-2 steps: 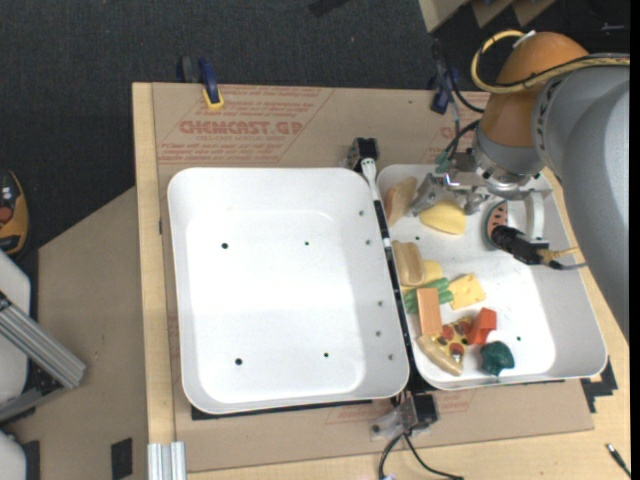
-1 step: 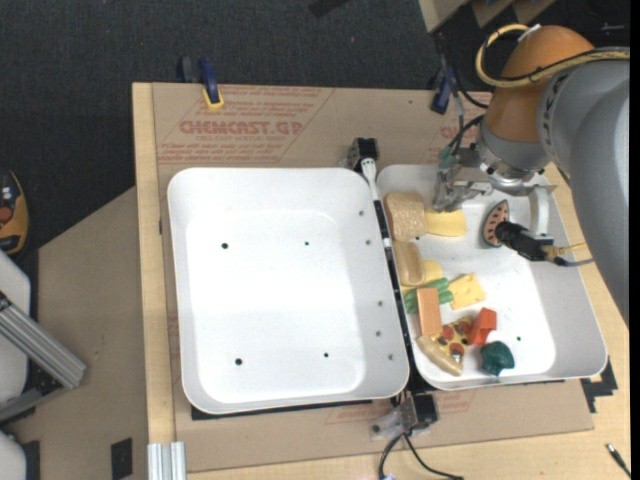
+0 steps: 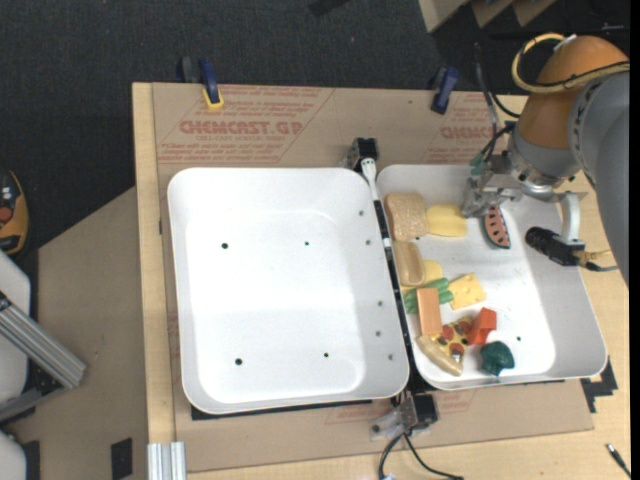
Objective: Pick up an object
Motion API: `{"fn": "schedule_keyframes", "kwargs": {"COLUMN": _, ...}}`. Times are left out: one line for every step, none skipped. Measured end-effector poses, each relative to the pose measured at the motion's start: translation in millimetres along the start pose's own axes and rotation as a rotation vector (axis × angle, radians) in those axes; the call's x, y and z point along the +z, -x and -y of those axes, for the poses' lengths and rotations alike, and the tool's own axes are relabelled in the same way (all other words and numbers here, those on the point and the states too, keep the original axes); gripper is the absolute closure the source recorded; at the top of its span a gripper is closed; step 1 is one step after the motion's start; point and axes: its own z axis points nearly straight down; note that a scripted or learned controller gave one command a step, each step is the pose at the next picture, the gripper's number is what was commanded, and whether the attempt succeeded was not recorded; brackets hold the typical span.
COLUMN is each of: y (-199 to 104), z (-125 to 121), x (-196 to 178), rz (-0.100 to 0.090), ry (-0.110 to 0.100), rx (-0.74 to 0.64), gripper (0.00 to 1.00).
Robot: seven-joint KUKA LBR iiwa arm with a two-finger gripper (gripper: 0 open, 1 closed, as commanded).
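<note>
Camera view is showing us the tool hanging low in the right bin, just beside a yellow piece and a watermelon slice; we cannot tell its grip. Other toy foods are lying nearer the left bin.

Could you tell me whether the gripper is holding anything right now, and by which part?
It cannot be told: the gripper sits low over the right bin beside the watermelon slice.
</note>
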Motion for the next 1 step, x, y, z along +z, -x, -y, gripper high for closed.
{"fn": "schedule_keyframes", "kwargs": {"y": 18.2, "z": 6.2, "x": -0.8, "rz": -0.001, "ry": -0.002, "rx": -0.002, "gripper": 1.00}}
